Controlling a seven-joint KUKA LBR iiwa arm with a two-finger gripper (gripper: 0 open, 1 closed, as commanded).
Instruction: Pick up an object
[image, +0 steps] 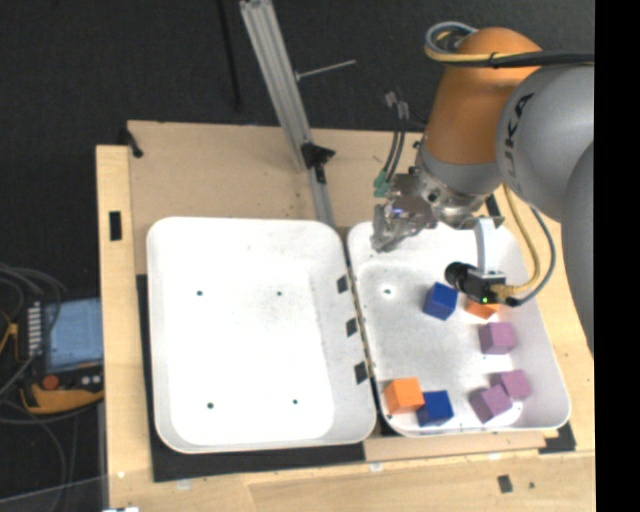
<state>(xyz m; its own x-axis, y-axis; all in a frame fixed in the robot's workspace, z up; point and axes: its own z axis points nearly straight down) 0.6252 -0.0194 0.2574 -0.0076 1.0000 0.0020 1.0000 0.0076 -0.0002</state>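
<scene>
The right bin (400, 275) holds several small blocks. A blue cube (439, 301) lies near its middle, with an orange block (483, 311) just to its right, partly behind a black fitting on the arm. Purple blocks sit at the right (497, 337) and at the near right corner (515, 383) (490, 402). An orange cube (404, 394) and a second blue cube (434, 407) touch at the near edge. My gripper (392, 232) hangs over the bin's far left corner, apart from every block, with nothing seen in it.
The left bin (240, 330) lies beside the right one, joined by black clips (352, 325). A slanted metal post (290, 110) rises behind the bins. The bulky orange and grey arm (480, 110) overhangs the right bin's far side.
</scene>
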